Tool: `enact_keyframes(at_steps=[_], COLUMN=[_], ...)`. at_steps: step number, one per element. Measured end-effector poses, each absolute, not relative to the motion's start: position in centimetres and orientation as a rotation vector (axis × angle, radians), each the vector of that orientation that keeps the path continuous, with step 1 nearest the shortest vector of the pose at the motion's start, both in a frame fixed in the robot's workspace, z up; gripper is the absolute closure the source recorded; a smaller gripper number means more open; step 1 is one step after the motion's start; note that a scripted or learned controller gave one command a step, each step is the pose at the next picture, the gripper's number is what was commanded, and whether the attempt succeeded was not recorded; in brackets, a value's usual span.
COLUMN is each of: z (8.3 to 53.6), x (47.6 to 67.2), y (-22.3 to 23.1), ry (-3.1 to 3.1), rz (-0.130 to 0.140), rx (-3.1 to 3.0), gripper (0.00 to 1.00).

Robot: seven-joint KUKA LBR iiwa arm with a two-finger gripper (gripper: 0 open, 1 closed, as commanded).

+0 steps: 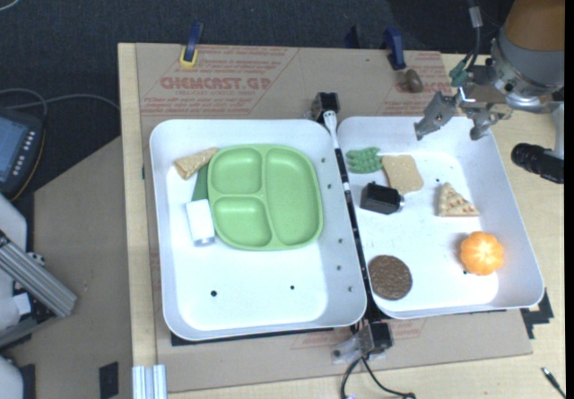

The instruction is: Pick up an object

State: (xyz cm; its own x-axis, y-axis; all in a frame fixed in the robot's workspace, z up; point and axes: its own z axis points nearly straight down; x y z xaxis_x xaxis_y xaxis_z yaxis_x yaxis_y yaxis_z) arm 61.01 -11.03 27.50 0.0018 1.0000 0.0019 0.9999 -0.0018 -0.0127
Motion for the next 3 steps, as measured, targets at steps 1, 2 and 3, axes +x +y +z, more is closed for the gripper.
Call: enact_keyframes(at_steps=[1, 2, 3], z=[28.2, 23.8, 19.4], x=[61.2, 61.2, 61.1], y=[-11.0, -11.4, -10.9], ry=[-2.221, -2.217, -2.217], rz=[0.0, 0.005, 0.006], rx=[-2.22, -2.22, -2.218], gripper=[0.0, 0.0, 0.0])
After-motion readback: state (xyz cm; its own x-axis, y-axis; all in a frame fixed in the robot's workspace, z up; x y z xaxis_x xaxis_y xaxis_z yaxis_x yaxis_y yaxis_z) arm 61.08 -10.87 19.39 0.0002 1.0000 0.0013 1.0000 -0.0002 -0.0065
